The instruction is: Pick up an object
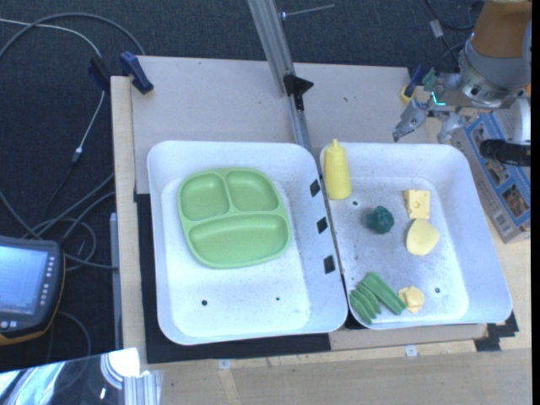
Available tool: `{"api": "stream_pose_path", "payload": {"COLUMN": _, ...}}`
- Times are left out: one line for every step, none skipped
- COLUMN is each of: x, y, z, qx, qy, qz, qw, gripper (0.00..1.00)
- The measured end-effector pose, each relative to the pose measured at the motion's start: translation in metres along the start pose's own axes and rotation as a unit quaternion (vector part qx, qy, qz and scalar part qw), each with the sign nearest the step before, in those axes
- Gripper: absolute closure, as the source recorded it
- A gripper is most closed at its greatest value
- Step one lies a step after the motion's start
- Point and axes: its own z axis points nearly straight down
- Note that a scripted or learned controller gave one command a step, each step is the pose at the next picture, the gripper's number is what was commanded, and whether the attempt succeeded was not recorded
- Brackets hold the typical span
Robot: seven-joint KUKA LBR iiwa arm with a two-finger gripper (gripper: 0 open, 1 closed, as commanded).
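Nothing picked yet; claw spread open, grasping nothing, above worktop beyond right bin; yellow bottle, green ball untouched.

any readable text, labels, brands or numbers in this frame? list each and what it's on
Nothing can be read for certain.
Printed blue sheet on the bench right of the right bin: carries print, too small and blurred to read.
Screen of the handheld device at the left edge: lit, but no legible characters.
Black tabs along the divide between the bins: no lettering visible.
Green divided plate, yellow bottle and the other toy foods: no markings visible.
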Motion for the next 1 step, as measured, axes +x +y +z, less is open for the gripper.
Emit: {"api": "stream_pose_path", "payload": {"x": 0.0006, "y": 0.0058, "z": 0.061, "qx": 0.003, "qy": 0.001, "qz": 0.0, "qw": 1.0, "gripper": 0.0}}
